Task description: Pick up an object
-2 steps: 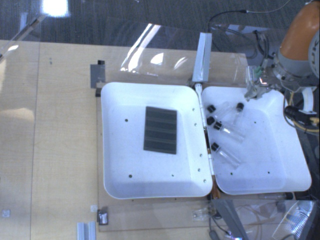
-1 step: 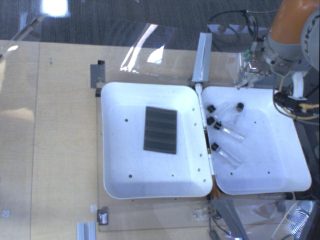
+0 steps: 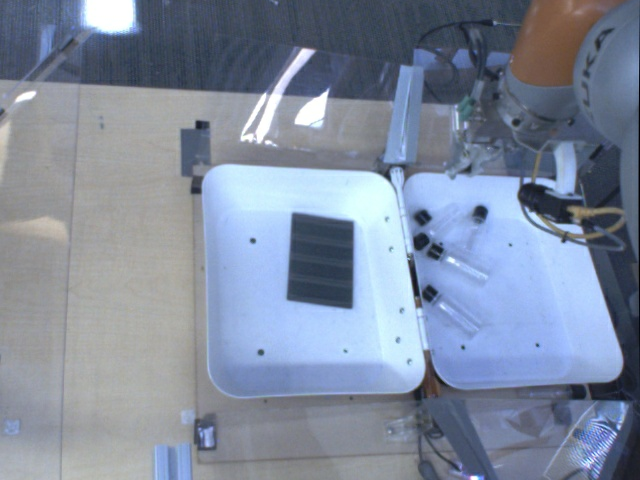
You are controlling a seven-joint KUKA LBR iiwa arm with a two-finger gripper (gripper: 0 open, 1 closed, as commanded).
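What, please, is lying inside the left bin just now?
Inside the left bin lies one dark ribbed rectangular pad, flat near its middle. Whatever sits beneath the pad is covered and cannot be seen.

A pale wooden bench [image 3: 100,298] fills the left of the frame; dark carpet [image 3: 300,8] runs across the top.

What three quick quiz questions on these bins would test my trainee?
1. True or false: the dark ribbed rectangular pad lies in the left white bin.
2. How many clear black-capped vials lie in the right white bin?
3. The gripper is over the right bin's: A) far left corner, B) near right corner?

Key: 1 true; 2 four; 3 A.
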